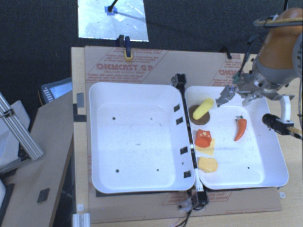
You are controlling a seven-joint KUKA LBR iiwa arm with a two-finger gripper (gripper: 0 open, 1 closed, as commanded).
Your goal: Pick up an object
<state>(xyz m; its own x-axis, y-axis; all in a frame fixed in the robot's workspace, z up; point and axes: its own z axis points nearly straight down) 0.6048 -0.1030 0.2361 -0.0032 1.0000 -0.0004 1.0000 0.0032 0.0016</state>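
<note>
My gripper [235, 97] hangs over the far part of the right bin [265, 174], open with nothing between its fingers. Just to its left a yellow corn-like piece [203, 108] lies on a brown disc [199, 117]. A red chili pepper [240, 128] lies below the gripper on the bin floor. Near the bin's left wall a red chunk [203, 138] rests on a yellow slice [210, 147], and a yellow chip [208, 164] lies in front of them.
The left bin [137, 141] stands beside the right one, with black clips [180, 109] along the shared rim. A reflective sheet [112, 13] lies at the back. The arm's black fitting [274, 122] overhangs the right bin's right rim.
</note>
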